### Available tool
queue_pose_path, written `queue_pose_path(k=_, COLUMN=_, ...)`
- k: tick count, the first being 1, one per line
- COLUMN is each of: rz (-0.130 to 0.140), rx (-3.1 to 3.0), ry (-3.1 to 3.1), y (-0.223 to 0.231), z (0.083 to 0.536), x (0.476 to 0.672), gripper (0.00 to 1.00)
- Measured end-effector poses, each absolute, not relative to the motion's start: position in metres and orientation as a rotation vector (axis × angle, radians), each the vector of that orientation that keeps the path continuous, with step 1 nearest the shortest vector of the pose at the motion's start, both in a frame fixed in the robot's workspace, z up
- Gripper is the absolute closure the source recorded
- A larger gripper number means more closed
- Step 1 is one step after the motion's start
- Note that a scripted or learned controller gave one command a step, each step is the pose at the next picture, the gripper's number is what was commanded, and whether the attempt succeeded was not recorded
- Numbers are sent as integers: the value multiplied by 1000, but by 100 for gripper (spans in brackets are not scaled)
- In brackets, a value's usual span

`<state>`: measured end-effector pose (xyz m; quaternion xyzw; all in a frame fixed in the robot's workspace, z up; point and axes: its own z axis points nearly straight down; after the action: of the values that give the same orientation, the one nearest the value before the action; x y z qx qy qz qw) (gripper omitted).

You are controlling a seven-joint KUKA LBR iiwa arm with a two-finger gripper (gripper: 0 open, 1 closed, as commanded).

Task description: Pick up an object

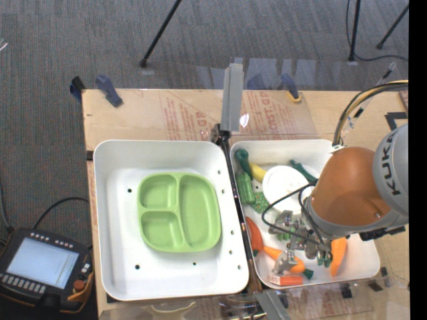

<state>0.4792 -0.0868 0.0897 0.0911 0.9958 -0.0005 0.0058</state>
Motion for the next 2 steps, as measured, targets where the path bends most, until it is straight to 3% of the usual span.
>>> queue_pose_path(k=1, rz=1, rx=276, ry=3123, y=-85, z=98, x=478, gripper=100)
queue_pose_path(k=2, rz=1, rx=673, ry=3063, y=-54, z=229, x=493, gripper=100)
